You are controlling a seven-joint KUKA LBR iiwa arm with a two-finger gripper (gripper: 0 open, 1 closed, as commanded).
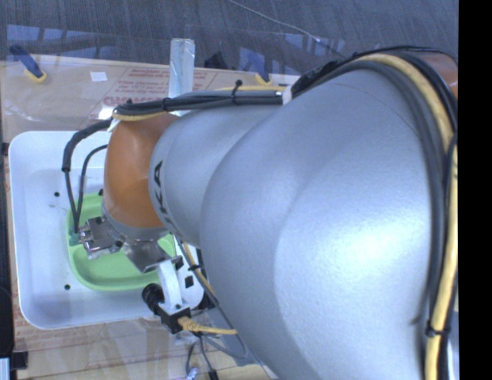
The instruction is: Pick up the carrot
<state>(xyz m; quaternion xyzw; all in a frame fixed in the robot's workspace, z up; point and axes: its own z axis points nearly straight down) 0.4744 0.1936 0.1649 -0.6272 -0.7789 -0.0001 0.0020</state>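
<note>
Where carrot location is concerned: cannot tell, none visible.

- Arm (325, 212): grey, reaching in from right, covering most of bench; black and yellow cables along upper side.
- Bin (28, 212): white, shallow, at left, partly under arm.
- Orange band (131, 176): above wrist, over bin.
- Green dish (91, 271): inside bin, directly below wrist, mostly hidden.
- Gripper: hidden beneath wrist; state cannot be told.
</note>
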